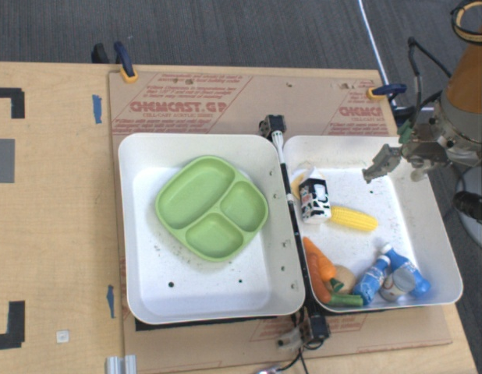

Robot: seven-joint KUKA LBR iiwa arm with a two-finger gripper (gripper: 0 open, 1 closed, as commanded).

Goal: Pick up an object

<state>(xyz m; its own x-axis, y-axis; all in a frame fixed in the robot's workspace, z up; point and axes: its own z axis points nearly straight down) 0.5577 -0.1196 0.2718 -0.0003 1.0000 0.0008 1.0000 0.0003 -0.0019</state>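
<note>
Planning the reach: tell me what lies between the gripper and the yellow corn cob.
In the camera view, only bare white bin floor separates gripper from corn cob.

Below the fingers (379,164) and slightly left, a yellow corn cob (351,219) lies flat, running left to right. Just left of it, lower left of the fingers, sits a small black-and-white carton (313,199), tipped on its side. Further down, well apart from the fingers, an orange carrot (320,267) with a green stem end stretches along the right bin's left wall. Directly below the fingers, in the near corner, a blue-and-white crumpled bottle (376,276) rests beside a round grey-capped piece (398,284).
</note>
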